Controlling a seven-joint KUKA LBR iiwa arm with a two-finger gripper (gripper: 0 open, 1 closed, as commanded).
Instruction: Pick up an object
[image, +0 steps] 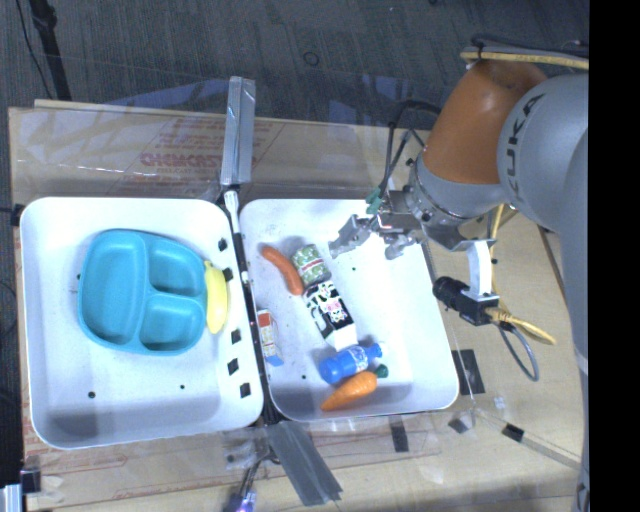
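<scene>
The arm comes in from the right w/ its orange band above the wrist; the gripper (368, 236) hangs over the upper part of the right bin (425, 330), its fingers (347, 238) spread apart w/ nothing between them. Right bin contents, all apart from the gripper: an orange sausage-shaped toy (282, 269) near the top left, a small green-labelled can (311, 264) just beside it, a black-and-white carton (330, 308) below the can, a thin red-and-white tube (267, 336) along the left wall, a blue bottle (349, 362) lower down & a carrot (349, 392) touching it at the bottom edge. Left bin (60, 400) holds a blue divided plate (140, 292) w/ a yellow banana (216, 296) against its right rim. Both bins sit side by side on the counter (120, 140).
</scene>
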